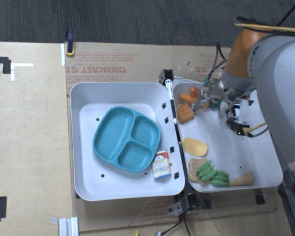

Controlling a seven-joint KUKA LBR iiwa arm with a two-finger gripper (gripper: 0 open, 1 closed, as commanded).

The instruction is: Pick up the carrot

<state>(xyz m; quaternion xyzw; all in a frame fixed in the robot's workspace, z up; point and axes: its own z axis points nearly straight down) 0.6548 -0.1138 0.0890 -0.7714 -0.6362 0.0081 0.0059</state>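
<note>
The carrot [189, 97] is a small orange piece lying near the far left corner of the right bin [255, 151]. My gripper [205, 101] hangs low over the bin just to the right of the carrot, at its right end. Whether it touches the carrot cannot be made out. The grey arm with its orange band [242, 43] comes in from the right above the bin.
In the right bin lie a brown bread-like piece [185, 113], a yellow piece [194, 146], a green vegetable [210, 174] on a cracker, and a tan cone [241, 180]. The left bin [83, 146] holds a blue divided plate [127, 138] and a small carton [161, 165].
</note>
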